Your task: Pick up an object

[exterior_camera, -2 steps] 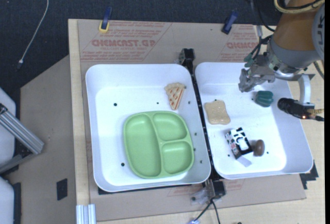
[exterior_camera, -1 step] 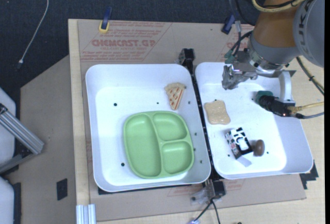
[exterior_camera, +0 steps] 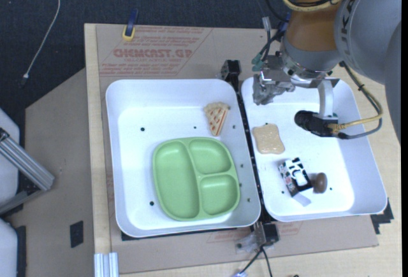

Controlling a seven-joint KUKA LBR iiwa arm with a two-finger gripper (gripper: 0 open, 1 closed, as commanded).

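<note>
Nearest the lens, at the bottom of the right bin [exterior_camera: 366, 202], lie a small black-and-white item [exterior_camera: 292, 175] and, just beside it, a round brown piece [exterior_camera: 319, 181]; both sit well below the fingers [exterior_camera: 266, 92] in the camera view. In the left bin [exterior_camera: 121, 142] a green divided plate [exterior_camera: 194, 178] fills the near half, with a waffle-patterned wedge [exterior_camera: 217, 118] beyond it, across the divider and to the left of the fingers.

A tan bread-shaped slice [exterior_camera: 268, 139] lies flat just below the fingers and looks like the easiest pick. Whether the fingers are apart or together cannot be told from this slant; nothing shows between them.

To do this step well, I judge the arm should line the fingers up over the slice's narrower width, come straight down with them spread, and keep off the divider wall close by. Since the slice is thin and flat, they must reach almost to the bin floor before closing.
</note>
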